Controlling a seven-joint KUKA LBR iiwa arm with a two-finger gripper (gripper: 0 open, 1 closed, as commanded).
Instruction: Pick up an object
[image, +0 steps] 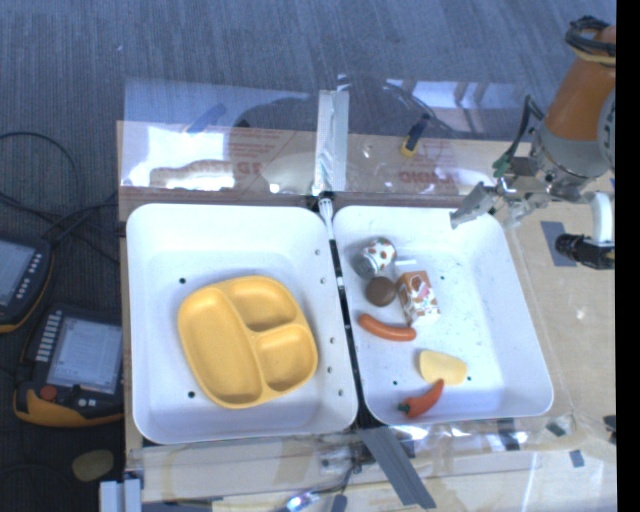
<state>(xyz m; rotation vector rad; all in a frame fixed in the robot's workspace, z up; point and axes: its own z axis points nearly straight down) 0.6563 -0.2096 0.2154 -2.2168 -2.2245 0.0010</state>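
The right bin (520, 330) holds several small items. A patterned round cup (377, 256) lies near the bin's top left, with a brown ball (380, 291) just below it and a red-and-white packet (417, 296) beside the ball. Lower down lie an orange sausage (387, 328), a yellow cheese wedge (442, 367) and a red chili pepper (423, 399). My gripper (474, 207) hangs over the far right corner of this bin, above and to the right of the cup, with nothing seen in it. The arm's orange band (580, 100) rises behind it.
The left bin (160, 240) carries a yellow divided plate (247, 340). A central wall (338, 300) separates the two bins. Clear panels stand behind both bins. Handheld control units and cables lie on the floor at the left.
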